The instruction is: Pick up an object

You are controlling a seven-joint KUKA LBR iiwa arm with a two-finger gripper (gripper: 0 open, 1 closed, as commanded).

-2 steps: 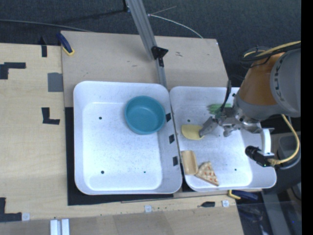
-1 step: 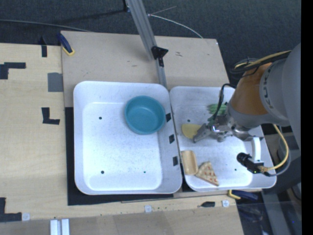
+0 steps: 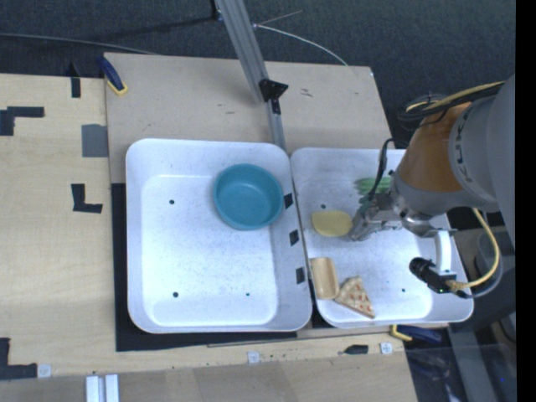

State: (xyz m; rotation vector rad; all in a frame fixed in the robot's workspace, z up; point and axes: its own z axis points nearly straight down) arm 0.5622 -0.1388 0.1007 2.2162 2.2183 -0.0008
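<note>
The hand (image 3: 362, 227) was seen lowered into the right bin (image 3: 419, 304), reached in from the far side by the grey arm (image 3: 469, 153) with its orange band, and it was placed just beside the yellow oval piece (image 3: 332, 223), which appeared to be touched or nearly touched at its near edge. Whether the hand was spread or pressed together could not be told, since its tip was blurred and partly covered by the wrist; nothing was seen pinched in it. The yellow piece, lying flat on the bin floor right next to the hand, was judged the likely target, and the low posture was judged a reach for it. A green item (image 3: 369, 185) lay close behind the hand, partly hidden by the arm. Further off, toward the bin's front wall, a tan roll-shaped piece (image 3: 323, 276) and a pizza-like wedge (image 3: 355, 296) lay close together, well clear of the approach. Beyond the yellow piece, across the divider, a blue bowl (image 3: 248, 196) sat upright in the left bin (image 3: 159, 249). The divider wall just past the yellow piece was judged the main obstacle if it were pushed. The table (image 3: 50, 224) carried both bins.
</note>
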